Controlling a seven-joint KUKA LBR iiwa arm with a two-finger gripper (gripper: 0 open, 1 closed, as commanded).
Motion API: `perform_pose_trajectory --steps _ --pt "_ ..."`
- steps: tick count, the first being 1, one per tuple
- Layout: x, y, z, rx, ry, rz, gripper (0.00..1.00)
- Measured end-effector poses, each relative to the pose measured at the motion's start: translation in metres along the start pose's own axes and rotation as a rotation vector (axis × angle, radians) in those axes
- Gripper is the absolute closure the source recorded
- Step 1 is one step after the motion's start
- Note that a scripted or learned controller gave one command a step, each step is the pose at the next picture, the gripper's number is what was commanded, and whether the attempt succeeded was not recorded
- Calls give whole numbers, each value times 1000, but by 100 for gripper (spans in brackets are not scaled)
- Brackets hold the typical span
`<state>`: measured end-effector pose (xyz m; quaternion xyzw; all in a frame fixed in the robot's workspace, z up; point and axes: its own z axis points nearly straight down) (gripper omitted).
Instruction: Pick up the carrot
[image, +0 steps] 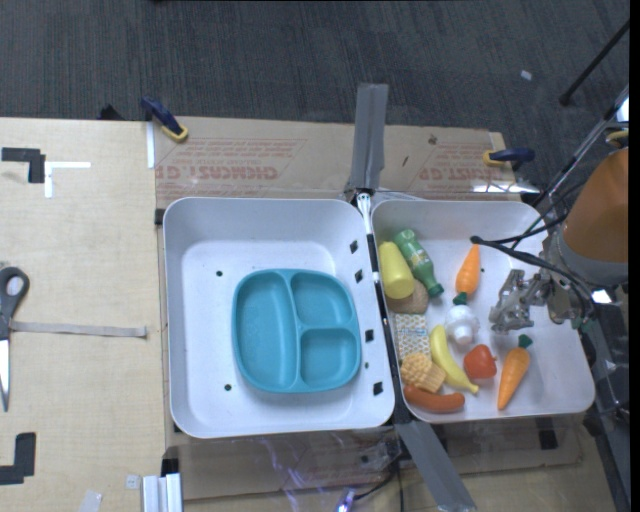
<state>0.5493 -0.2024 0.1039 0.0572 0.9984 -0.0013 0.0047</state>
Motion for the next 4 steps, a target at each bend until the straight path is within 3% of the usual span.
perform_pose_trajectory --steps 1,2,3,4 --pt "0 0 0 0 0 0 0" --pt "-3 1 -11 1 -7 -3 100" --pt "-3 1 -11 1 -7 -3 0" --pt "49 35 11 -1 6 -55 0"
